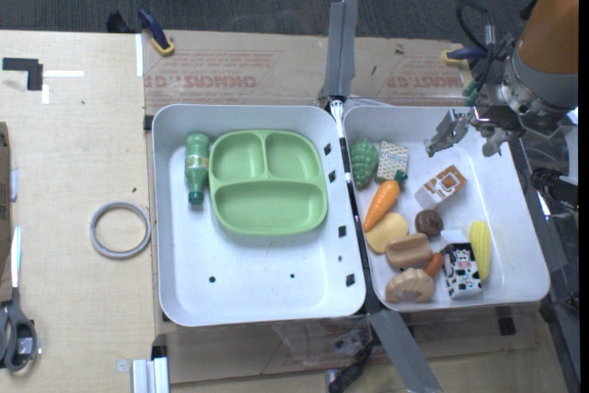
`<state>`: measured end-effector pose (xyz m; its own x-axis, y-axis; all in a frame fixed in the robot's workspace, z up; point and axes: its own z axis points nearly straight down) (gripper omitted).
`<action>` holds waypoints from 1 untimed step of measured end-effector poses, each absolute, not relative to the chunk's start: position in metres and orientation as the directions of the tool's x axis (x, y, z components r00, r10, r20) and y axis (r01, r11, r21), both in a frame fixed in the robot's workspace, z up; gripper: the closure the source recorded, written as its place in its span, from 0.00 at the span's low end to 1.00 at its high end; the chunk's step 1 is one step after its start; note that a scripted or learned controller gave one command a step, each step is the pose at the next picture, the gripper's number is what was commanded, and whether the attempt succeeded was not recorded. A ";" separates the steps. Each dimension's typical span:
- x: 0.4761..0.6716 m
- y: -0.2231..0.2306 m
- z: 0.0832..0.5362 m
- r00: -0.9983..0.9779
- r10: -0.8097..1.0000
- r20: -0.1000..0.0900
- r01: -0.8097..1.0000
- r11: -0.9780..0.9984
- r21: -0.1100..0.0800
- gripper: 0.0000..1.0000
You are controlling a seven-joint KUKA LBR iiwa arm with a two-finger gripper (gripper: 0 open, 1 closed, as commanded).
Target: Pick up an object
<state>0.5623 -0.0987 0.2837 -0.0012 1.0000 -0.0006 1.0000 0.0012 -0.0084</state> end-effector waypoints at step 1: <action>0.554 -0.054 0.186 0.055 0.999 -0.001 0.998 -0.055 -0.010 0.00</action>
